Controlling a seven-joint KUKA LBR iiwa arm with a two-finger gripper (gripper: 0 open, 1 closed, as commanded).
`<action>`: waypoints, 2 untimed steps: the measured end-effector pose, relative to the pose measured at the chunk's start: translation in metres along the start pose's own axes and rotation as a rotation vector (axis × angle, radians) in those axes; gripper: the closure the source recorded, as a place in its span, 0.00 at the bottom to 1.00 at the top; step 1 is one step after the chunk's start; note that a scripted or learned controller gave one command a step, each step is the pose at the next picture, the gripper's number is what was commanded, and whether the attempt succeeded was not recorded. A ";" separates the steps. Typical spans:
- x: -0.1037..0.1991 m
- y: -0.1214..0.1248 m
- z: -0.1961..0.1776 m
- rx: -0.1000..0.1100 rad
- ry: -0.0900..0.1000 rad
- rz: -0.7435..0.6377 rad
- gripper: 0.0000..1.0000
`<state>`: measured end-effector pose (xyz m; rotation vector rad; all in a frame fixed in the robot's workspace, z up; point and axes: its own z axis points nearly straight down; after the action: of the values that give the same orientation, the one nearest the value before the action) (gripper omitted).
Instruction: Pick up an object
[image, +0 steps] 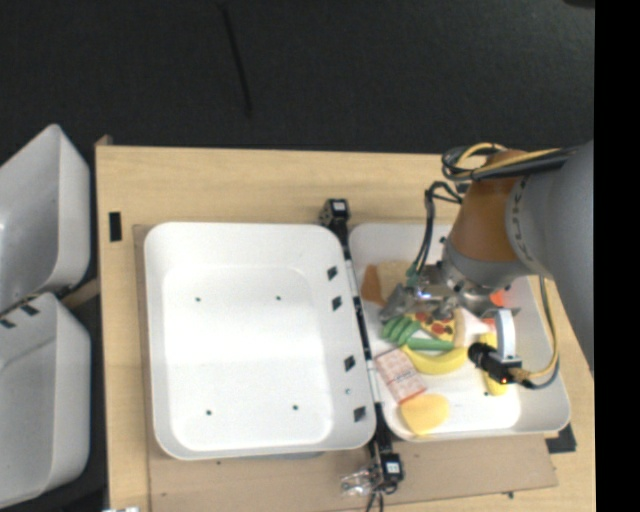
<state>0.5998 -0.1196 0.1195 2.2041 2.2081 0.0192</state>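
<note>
My gripper (420, 303) is down inside the right bin (540, 405), low over a heap of small objects near the bin's middle. Directly under it lie green pieces (412, 331) and a small red and orange item (438, 322). A yellow banana (440, 360) curves just in front of them. A pink and white packet (396, 372) lies by the divider, and a yellow rounded piece (424, 412) rests at the bin's front. A brown piece (372, 283) sits at the back left of the heap. The grey arm with its orange band (487, 220) hides the bin's back right part.
The left bin (170, 260) stands beside the right one, joined by a black-clipped divider (352, 310). A black and yellow fitting with a cable (497, 362) hangs off the wrist over the bin's right side. White shapes (40, 300) stand off the bench's left edge.
</note>
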 end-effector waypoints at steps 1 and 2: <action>0.003 0.035 0.003 -0.005 -0.002 0.000 0.00; 0.001 0.040 -0.010 -0.014 -0.004 -0.001 1.00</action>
<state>0.6392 -0.1183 0.1304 2.1936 2.2005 0.0293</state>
